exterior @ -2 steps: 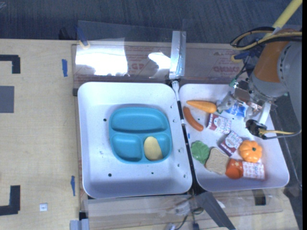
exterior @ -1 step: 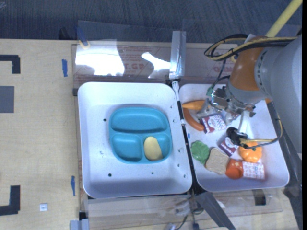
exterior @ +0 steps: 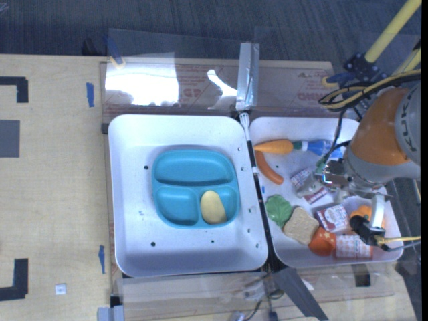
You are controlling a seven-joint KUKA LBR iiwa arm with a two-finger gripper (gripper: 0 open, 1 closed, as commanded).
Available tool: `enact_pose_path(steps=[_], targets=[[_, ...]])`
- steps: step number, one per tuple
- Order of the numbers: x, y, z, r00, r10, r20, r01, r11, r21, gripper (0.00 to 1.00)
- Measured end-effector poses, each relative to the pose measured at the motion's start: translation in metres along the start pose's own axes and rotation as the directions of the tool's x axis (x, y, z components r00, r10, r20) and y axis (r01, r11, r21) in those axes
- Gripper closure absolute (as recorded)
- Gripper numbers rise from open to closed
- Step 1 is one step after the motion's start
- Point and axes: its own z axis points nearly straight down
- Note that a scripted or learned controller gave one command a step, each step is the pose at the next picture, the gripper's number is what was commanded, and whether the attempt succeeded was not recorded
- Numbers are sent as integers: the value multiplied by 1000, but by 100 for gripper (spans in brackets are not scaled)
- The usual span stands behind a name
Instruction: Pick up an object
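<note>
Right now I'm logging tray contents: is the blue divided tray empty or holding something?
Holding something. The blue divided tray in the left bin has one yellow potato-like item in its lower right compartment; its other compartments look bare.

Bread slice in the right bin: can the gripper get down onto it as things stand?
Probably yes: the bread slice lies on top with its face uncovered, and the gripper is close beside it, though packets crowd its right edge.

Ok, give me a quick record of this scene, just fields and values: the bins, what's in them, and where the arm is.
left bin: holds a blue divided tray
tray contents: yellow potato-like item in the lower right compartment
right bin: cluttered with an orange carrot, a green item, a bread slice, packets
arm: over the right bin, entering from the right
gripper: low among the packets, grasp unclear
</note>
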Motion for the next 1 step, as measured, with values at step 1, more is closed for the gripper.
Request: enact_pose_path(steps=[1], targets=[[0, 2, -12, 1000, 1, 0, -1, 1000, -7, 100]])
